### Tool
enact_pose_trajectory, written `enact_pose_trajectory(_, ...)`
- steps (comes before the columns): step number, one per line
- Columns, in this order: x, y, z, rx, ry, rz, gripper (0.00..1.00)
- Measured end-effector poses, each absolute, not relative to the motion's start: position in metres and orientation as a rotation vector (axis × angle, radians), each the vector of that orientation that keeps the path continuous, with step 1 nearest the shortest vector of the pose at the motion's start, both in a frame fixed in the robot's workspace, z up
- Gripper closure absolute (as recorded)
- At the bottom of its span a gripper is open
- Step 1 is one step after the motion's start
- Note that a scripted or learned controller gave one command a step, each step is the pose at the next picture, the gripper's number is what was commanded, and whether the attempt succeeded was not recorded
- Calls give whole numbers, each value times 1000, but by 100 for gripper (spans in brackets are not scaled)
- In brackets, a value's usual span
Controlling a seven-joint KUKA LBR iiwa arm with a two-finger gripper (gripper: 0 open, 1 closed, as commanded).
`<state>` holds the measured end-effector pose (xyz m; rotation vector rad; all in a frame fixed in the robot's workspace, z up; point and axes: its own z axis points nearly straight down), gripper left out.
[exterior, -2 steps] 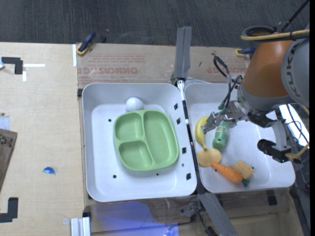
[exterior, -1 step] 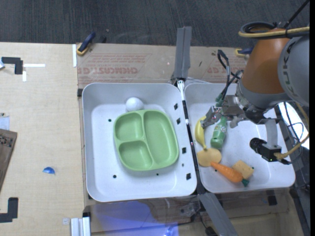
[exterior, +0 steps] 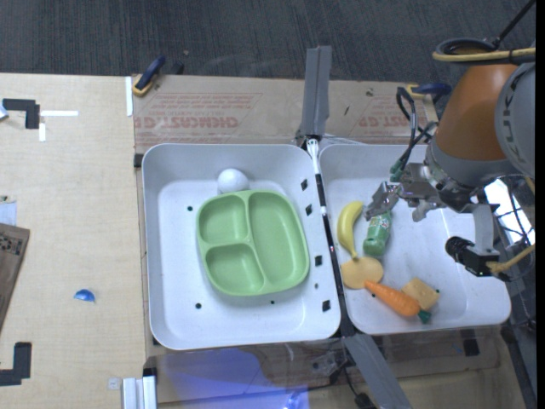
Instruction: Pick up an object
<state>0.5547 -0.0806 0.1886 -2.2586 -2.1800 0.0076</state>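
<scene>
1. Where the grey arm [exterior: 490, 113] with its orange band reaches in from the right, the pincer [exterior: 383, 201] hangs over the right bin [exterior: 477, 309], just above a small green bottle-like object [exterior: 377, 234]; whether its fingers are spread or closed I cannot tell, and nothing is plainly held between them.
2. That green object lies just right of a yellow banana [exterior: 348, 225], which curves along the bin's left wall.
3. Below the banana sits a pale yellow rounded fruit [exterior: 362, 271], touching the thick end of an orange carrot [exterior: 393, 298] that slants toward the bin's front.
4. Against the carrot's far end rests a tan, bread-like chunk [exterior: 422, 293].
5. A black clip-like part [exterior: 468, 256] with cables hangs over the right side of this bin.
6. The left bin [exterior: 170, 313] shares a hinged middle edge with the right one and carries a green three-compartment plate [exterior: 252, 242], lying slightly turned.
7. A white ball [exterior: 232, 180] sits just behind the plate's rear rim.
8. Both bins rest on a light wooden tabletop [exterior: 68, 228], with a brown cardboard sheet [exterior: 221, 109] printed in red letters behind them.
9. On the tabletop, well left of the bins, lies a small blue piece [exterior: 83, 296]; black corner brackets [exterior: 24, 111] sit near the left edge.
10. Dark grey carpeted floor [exterior: 213, 15] runs beyond the tabletop's far side.
</scene>
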Motion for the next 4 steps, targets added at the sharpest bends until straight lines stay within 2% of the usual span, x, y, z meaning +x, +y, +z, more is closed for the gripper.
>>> enact_pose_trajectory(1, 590, -122, 120, -2020, -2403, 5, 0)
enact_pose_trajectory(2, 588, -107, 90, -1896, -2504, 3, 0)
enact_pose_trajectory(3, 573, -118, 137, -1990, -2429, 4, 0)
enact_pose_trajectory(4, 538, -106, 90, -1924, -2480, 3, 0)
